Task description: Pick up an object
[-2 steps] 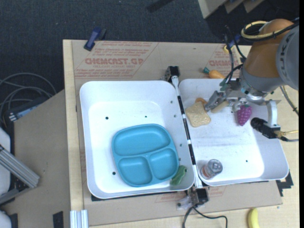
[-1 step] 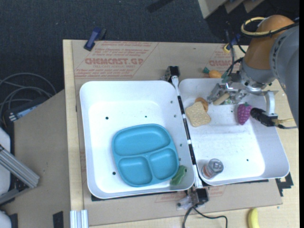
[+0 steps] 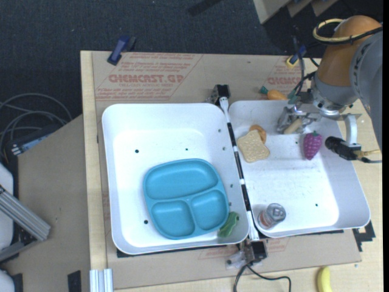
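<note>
The right bin holds several objects. A tan slice of bread lies near its left wall, with a small orange-brown piece just behind it. A purple bunch of grapes lies toward the back right. A silver can rests at the front left corner. My gripper hangs low over the back of this bin, between the orange-brown piece and the grapes, and nothing shows in its grip. The grey and orange arm comes in from the upper right.
The left bin bears a blue compartment tray, with a green object at its front right corner. A small orange item lies on the bench behind the right bin. Something yellow lies at the front edge.
</note>
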Motion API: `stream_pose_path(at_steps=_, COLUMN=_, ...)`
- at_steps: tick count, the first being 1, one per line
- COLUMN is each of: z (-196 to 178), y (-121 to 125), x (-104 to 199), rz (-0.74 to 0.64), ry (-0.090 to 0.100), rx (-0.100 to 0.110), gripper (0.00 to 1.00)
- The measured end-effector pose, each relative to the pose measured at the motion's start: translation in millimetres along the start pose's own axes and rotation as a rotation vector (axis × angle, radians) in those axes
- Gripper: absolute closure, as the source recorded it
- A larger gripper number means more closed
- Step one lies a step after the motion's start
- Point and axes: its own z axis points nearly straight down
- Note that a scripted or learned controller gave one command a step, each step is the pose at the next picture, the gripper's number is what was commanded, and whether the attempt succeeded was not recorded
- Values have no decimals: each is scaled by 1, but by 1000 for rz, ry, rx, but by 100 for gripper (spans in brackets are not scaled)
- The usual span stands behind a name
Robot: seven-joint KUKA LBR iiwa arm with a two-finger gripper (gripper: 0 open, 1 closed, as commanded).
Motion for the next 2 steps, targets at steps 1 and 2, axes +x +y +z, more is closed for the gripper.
stream_pose_path(at_steps=1, z=-56, y=-48, x=25, rz=-6, ry=6, rx=-19, gripper=100)
stream_pose_path(at_steps=2, z=-108, y=-57, x=91, rz=-8, ry=7, rx=-21, gripper=100)
